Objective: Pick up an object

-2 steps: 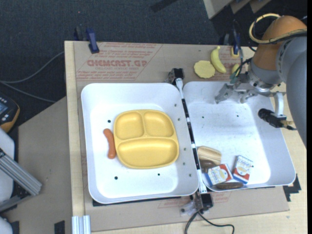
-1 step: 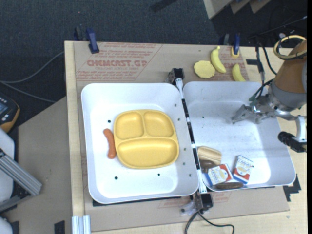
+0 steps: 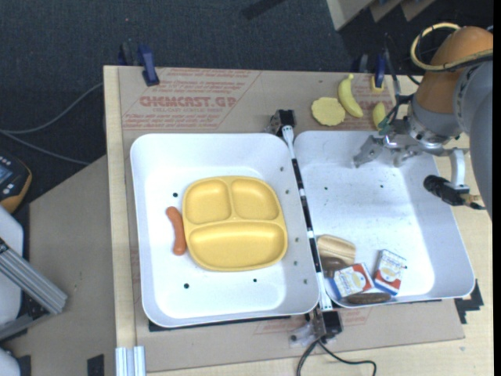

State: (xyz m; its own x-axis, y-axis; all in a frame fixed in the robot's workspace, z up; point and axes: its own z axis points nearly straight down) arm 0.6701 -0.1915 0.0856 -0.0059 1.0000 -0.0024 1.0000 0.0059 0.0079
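Up at the far edge of the right bin [image 3: 438, 233] the pincer [image 3: 385, 152] hangs low over bare white floor, its 2 fingers spread apart with nothing between them. The arm comes in from the right, grey with its orange band above the wrist.

Everything that could be picked sits at the opposite end of that bin, in the near corner by the divider: a tan piece that looks like toy bread [image 3: 335, 248], a small red and white carton [image 3: 351, 276], a second small carton [image 3: 391, 269] just beside it, and a dark brown sausage-like piece [image 3: 366, 297] along the near rim. From the pincer these lie toward the near side of the table and slightly to the left in the view, well apart from the fingers. The nearest of them, I judge, is the bread, whose long axis runs roughly left to right, so the fingers would need to straddle it across its short side.

Other things lie further off. A yellow divided plate [image 3: 235, 222] fills the middle of the left bin [image 3: 156, 171], with an orange sausage [image 3: 177, 230] just beside its left edge. Behind the bins, on the table [image 3: 196, 100], rest a banana [image 3: 349, 95] and a round yellow piece [image 3: 329, 111], close to the pincer but outside the bin wall.

The move, as I read it, is a travel toward the near corner before any descent.
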